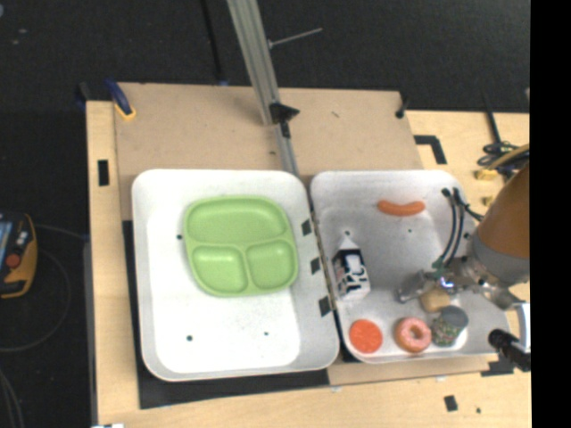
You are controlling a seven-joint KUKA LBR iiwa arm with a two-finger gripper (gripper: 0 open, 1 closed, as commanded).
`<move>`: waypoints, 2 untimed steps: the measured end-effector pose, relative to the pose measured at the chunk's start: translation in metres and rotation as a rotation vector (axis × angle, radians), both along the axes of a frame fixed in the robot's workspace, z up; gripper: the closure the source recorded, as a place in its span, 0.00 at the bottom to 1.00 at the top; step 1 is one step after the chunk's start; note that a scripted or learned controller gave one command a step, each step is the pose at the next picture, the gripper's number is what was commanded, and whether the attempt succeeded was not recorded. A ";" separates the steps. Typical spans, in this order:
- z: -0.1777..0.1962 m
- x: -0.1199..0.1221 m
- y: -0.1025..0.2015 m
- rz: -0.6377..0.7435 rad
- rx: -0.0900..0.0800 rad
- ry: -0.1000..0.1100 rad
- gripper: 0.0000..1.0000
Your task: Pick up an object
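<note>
Claw (426, 285) low in right bin (375, 185), just above tan lump (434, 300); can't tell its spread. Advice: centre over lump, clear of donut (412, 334) & can (449, 325).

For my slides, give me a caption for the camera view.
Robot arm reaching into the right bin above a doughnut; green plate in the left bin.

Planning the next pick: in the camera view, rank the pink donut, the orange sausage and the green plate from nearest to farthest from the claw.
1. Pink donut, just below the claw, right bin's front.
2. Orange sausage, at that bin's back.
3. Green plate, in the left bin.
</note>
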State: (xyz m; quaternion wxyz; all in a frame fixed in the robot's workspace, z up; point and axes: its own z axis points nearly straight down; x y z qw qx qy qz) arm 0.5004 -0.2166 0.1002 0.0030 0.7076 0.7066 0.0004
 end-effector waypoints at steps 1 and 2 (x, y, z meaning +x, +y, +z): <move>0.013 0.001 0.000 -0.001 0.002 -0.003 1.00; 0.069 0.005 0.003 0.005 0.000 -0.003 1.00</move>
